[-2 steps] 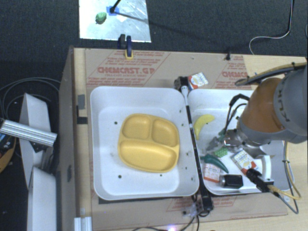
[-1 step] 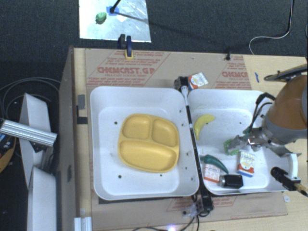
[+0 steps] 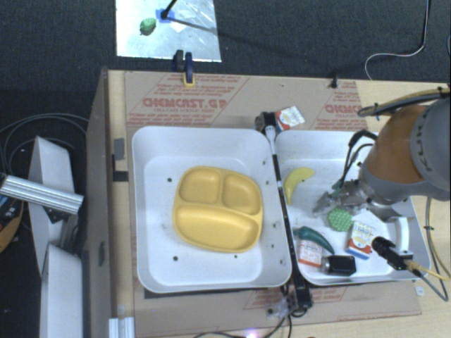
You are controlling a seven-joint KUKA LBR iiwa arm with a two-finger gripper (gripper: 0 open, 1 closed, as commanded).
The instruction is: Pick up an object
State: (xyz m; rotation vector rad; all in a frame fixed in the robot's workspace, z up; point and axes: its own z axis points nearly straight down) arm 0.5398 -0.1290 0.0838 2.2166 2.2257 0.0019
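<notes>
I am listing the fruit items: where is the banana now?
The banana lies in the right bin, near its left wall, up and left of the gripper and the green round object.

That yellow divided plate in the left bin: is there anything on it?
Empty. The yellow divided plate lies flat in the left bin, and all three of its compartments show bare yellow.

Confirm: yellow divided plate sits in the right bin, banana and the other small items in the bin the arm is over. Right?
Not quite. The yellow divided plate sits in the left bin, not the right one. The camera view shows it there by itself. The rest holds: the banana and the other small items lie in the right bin, where the arm's gripper hangs.
</notes>
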